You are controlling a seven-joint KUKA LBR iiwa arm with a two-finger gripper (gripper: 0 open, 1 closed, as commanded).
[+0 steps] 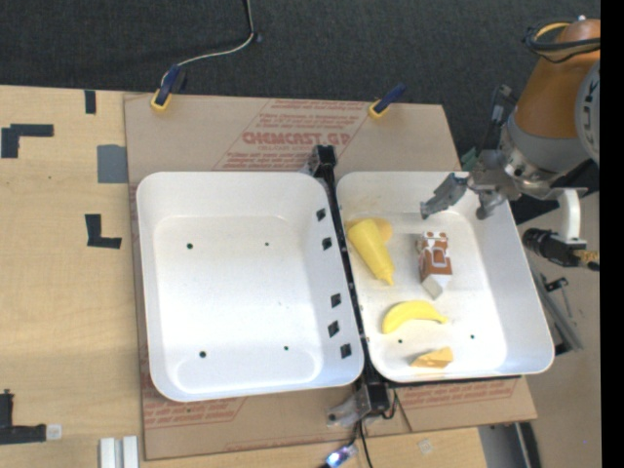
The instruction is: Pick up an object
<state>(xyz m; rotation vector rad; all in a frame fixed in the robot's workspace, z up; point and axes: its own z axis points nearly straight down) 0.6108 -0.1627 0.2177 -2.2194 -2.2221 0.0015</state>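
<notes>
Camera view: open gripper (458,199) above right bin (507,261)

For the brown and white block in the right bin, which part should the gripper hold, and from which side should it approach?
Probably the middle of the brown and white block, approached from above. It lies flat and elongated, running roughly from the bin's far side towards the near side, with bare floor on both long sides, so the fingers would best close across its narrow width. The gripper is open just beyond it.
</notes>
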